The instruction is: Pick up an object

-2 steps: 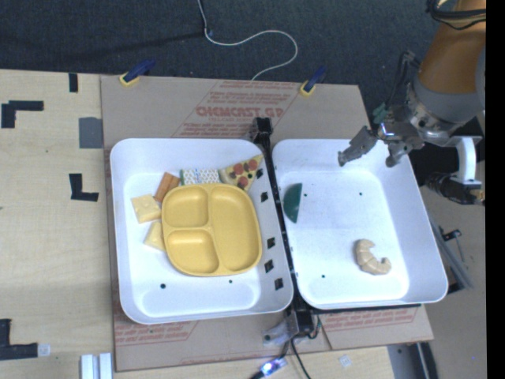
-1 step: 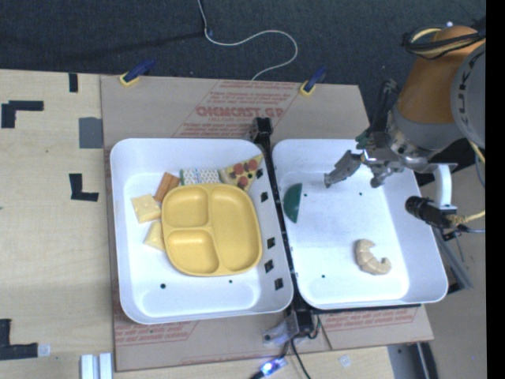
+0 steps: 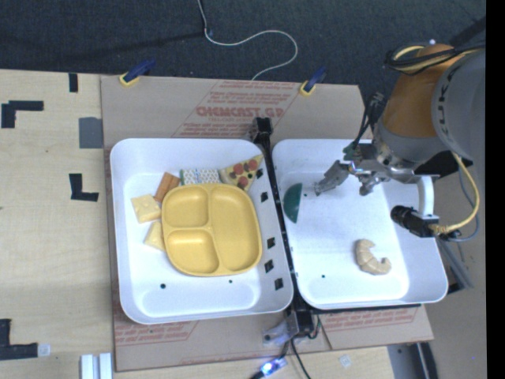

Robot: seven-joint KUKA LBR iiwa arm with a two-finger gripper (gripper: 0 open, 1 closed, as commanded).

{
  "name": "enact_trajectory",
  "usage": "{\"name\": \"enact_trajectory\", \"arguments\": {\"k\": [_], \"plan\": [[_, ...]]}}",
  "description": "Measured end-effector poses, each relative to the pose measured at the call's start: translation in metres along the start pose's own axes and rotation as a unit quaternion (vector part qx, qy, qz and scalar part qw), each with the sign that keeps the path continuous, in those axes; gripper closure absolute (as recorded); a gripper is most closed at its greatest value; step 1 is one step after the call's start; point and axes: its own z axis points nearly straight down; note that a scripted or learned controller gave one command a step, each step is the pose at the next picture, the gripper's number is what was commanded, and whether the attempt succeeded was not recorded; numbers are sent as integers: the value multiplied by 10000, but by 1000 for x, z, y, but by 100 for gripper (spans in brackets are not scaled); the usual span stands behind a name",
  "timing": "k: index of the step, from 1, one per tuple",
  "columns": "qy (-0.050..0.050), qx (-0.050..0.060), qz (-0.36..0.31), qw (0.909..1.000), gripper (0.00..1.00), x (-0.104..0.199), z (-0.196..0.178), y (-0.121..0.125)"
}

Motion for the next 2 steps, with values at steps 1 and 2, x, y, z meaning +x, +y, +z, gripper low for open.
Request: {"name": "enact_trajectory", "arguments": {"k": [1,2], "plan": [[5,15,-1,10000,0,8,62,-2],[-43,-41,19,10000,0,3,80,0]]}}
